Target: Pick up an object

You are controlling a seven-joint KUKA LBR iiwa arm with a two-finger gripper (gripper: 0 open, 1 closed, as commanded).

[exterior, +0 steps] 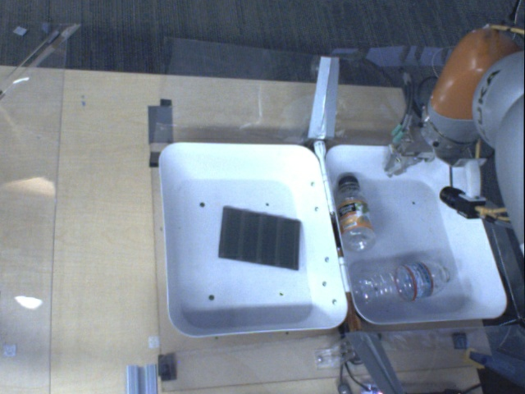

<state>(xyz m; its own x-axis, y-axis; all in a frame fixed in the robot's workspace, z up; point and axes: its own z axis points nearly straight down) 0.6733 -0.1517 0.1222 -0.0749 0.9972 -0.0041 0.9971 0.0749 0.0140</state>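
Your gripper (399,156) hangs above the right bin's (474,295) far rim, beyond the two clear bottles (354,212) (400,281), finger state impossible to tell.

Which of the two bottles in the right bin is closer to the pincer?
The small bottle with the orange label, against the right bin's left wall, lies nearer the pincer. The larger clear bottle lies across the bin's near end.
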